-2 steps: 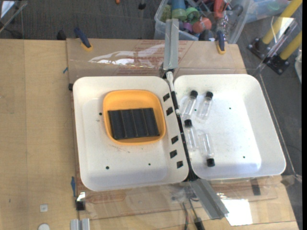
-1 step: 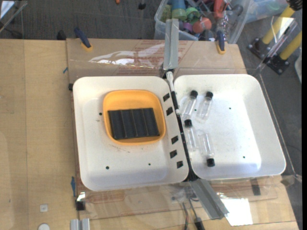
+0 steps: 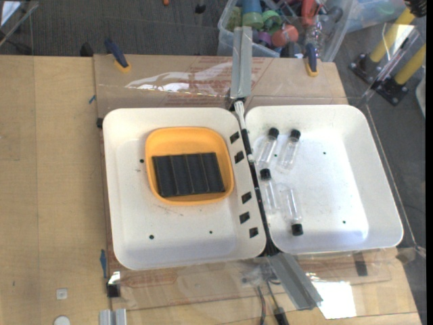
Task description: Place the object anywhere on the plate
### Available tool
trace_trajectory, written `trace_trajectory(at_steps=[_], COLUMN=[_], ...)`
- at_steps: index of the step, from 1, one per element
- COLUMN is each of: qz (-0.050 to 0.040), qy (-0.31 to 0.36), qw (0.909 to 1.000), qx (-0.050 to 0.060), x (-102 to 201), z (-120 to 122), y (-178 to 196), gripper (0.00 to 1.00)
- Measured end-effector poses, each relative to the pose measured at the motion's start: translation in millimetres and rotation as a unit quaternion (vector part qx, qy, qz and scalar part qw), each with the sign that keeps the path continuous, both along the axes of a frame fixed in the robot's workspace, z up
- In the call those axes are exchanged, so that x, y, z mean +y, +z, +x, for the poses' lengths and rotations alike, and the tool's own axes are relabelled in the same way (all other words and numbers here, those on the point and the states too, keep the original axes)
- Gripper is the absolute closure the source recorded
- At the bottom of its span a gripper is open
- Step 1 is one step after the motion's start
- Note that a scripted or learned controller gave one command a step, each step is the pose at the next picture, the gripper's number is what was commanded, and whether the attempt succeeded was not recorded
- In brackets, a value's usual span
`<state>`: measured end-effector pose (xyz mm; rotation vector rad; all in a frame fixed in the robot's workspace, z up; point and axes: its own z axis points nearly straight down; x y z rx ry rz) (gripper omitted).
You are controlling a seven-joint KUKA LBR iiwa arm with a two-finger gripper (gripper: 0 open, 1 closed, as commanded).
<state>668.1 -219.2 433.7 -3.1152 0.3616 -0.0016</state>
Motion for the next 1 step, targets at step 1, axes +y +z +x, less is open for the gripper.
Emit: trace_trajectory(at_steps=[1], qz=[-0.0001], qy=[0.018], qw=[0.9998], qx=[0.0], x=[0.1], z=[0.0], y=[0.0], gripper=[1.0])
